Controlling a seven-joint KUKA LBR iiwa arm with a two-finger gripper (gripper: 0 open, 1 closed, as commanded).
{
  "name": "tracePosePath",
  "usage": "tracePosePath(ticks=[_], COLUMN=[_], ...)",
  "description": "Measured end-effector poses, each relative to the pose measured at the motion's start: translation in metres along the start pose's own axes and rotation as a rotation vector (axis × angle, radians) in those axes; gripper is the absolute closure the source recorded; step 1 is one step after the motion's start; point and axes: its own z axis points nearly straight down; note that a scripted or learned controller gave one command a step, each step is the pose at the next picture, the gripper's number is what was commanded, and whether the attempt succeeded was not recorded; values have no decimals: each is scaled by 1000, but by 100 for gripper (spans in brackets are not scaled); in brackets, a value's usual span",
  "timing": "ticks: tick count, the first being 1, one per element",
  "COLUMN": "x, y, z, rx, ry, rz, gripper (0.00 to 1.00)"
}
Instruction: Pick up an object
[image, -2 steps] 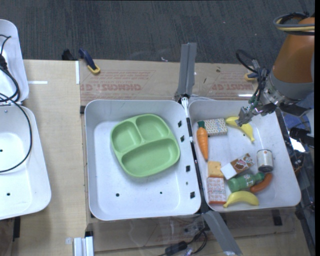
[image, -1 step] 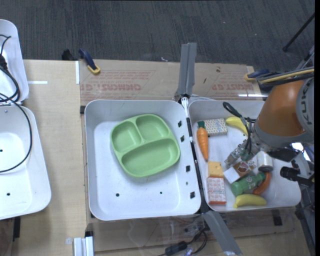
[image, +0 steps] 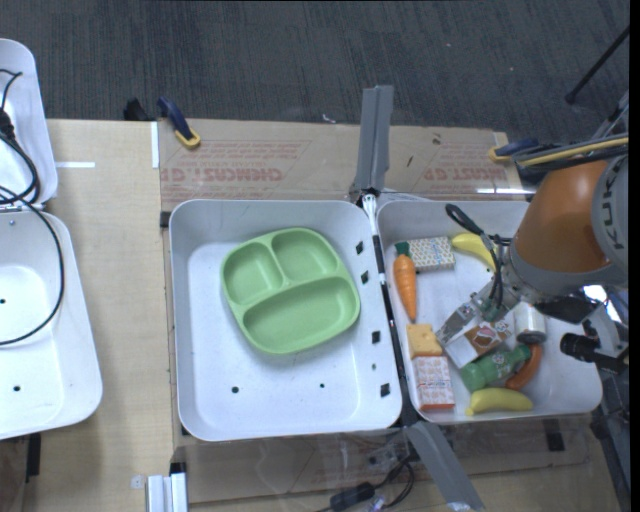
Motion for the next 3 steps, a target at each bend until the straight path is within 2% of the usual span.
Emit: tracePosePath(ticks=[1, 2, 3], x=[-1, 36, 44], y=[0, -39, 33], z=[-8, 2, -99], rx=[1, 0, -1], ry=[1, 1, -2], rz=[4, -115, -77], gripper=[100, 100, 100])
